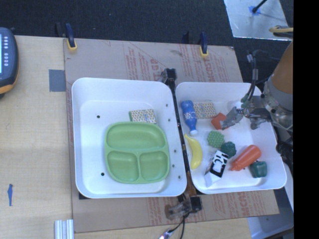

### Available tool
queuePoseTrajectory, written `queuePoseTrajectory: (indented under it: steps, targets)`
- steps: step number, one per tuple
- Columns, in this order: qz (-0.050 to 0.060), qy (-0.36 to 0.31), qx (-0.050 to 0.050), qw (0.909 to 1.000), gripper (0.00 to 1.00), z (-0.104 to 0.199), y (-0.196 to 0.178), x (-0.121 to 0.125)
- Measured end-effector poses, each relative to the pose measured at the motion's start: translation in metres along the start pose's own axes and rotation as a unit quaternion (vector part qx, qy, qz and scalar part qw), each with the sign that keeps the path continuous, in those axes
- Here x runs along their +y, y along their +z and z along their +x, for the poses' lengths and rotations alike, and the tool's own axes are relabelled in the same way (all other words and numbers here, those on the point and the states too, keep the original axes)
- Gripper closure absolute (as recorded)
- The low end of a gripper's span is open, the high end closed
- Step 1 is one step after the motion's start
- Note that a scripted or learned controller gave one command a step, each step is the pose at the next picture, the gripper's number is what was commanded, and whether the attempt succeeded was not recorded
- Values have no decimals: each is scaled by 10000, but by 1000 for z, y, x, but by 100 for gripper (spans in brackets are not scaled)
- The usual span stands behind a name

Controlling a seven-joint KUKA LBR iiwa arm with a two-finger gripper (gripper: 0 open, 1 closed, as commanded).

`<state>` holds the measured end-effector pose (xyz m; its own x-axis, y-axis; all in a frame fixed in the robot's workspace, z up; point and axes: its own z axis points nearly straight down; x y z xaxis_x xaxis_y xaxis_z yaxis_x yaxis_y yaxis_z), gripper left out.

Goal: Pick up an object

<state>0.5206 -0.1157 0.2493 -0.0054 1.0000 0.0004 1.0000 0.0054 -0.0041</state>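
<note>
My gripper [243, 120] reaches into the right bin [279, 183] from the right, over its upper right part. It is open, with nothing between its fingers. A small red block [218, 120] lies just left of the left finger [231, 118]. Below it sit a light green bumpy piece [216, 138] and a dark green piece [229, 148]. An orange carrot [245, 157] and a green pepper [258, 169] lie at the lower right. A blue bottle [188, 114], a yellow banana [195, 152], a black-and-white carton [216, 166] and a speckled block [205, 109] fill the bin's left side.
The left bin [84, 133] holds a green divided plate [137, 152] and a second speckled block [142, 115] behind it. A clamp [170, 75] sits between the bins at the back. A grey and yellow device [7, 59] rests at the bench's far left.
</note>
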Motion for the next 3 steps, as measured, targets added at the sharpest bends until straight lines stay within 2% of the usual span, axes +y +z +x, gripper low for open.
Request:
queuePoseTrajectory:
  steps: [1,2,3]
  targets:
    - [43,-5,-1,10000,0,-18,146,45]
    - [-10,-3,-8,10000,0,-16,158,58]
    - [17,12,1,10000,0,-9,158,38]
